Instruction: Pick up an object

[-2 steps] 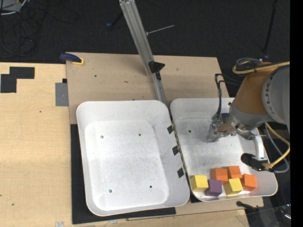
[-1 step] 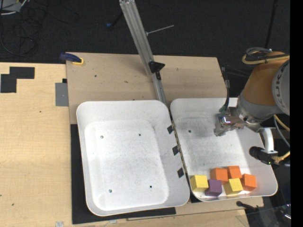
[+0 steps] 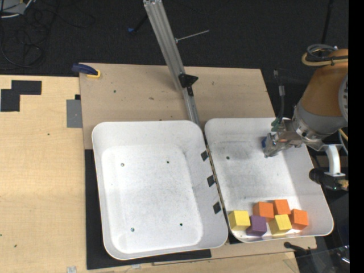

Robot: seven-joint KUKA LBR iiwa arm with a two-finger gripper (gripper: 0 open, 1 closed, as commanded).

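My gripper (image 3: 272,145) hangs over the far half of the right bin (image 3: 244,131), reaching in from the right. It is shut on a small blue block (image 3: 265,144), which shows at the left side of the tips. Several blocks are bunched in the near right corner of that bin: a yellow block (image 3: 240,218), a purple block (image 3: 257,225), two orange blocks (image 3: 263,210) (image 3: 281,206), a second yellow block (image 3: 280,224) and another orange block (image 3: 300,218).
The left bin (image 3: 108,138) lies beside the right one, with black clips (image 3: 210,180) along their shared rim. A slanted metal rail (image 3: 170,50) rises behind the bins. The arm's orange band (image 3: 321,92) is at the right.
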